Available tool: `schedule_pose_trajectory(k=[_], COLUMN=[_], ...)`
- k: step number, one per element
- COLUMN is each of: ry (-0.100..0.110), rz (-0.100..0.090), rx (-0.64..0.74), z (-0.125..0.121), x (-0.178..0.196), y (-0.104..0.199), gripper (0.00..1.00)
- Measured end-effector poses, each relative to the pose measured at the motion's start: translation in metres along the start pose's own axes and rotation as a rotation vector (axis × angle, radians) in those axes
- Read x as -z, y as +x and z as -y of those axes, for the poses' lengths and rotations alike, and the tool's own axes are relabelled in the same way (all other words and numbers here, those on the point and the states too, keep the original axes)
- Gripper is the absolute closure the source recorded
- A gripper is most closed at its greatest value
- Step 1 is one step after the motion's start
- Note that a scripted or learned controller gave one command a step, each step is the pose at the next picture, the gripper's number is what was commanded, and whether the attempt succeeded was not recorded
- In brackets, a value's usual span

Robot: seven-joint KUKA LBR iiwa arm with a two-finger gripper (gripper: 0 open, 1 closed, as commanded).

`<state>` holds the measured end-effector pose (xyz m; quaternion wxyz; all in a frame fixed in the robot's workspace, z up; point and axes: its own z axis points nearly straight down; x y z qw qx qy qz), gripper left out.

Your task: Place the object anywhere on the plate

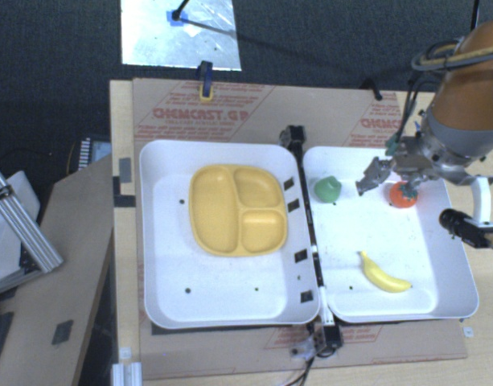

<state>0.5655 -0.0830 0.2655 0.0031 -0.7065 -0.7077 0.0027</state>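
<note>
A yellow plate [236,210] with three compartments lies in the left bin [170,296]. In the right bin [451,296] are a green round fruit [327,188], a red-orange tomato [404,197] and a yellow banana [384,277]. My gripper [391,181] hangs over the right bin's far side, just above and left of the tomato, partly covering its top. Its fingers are spread open, one grey finger [371,178] pointing left toward the green fruit. Nothing sits between the fingers.
A black divider [306,223] with clips runs between the two bins. The arm's grey and orange body [467,95] fills the upper right. A metal rail [21,223] stands at the far left, off the bench.
</note>
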Motion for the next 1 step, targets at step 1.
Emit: schedule_pose_trajectory(k=[1], ry=[-0.01], rz=[0.001], rx=[0.002], z=[-0.0018], x=[0.005], y=[0.0001], gripper=[0.0])
